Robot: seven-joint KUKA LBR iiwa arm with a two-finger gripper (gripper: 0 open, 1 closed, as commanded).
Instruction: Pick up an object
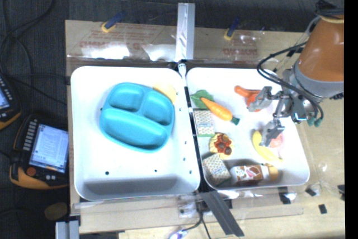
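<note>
Roughly, gripper (274, 132): right of centre in the frame, low over the right bin's right side; whether it is open or closed I cannot tell.
Likely target: banana (260, 146), lying just below and left of the gripper, touching or nearly so; nothing seen held.
Arm (327, 56): reaches in from the upper right, its orange band high, so the wrist comes down steeply.
Other candidates: carrot (218, 109) at frame centre; red piece (246, 92) above the gripper; bottle (250, 173) along the bin's lower wall.
Right bin (302, 168): crowded, so a clean approach probably favours its outer items.
Left bin (84, 176): holds a blue divided plate (137, 115), well apart from the gripper.
</note>
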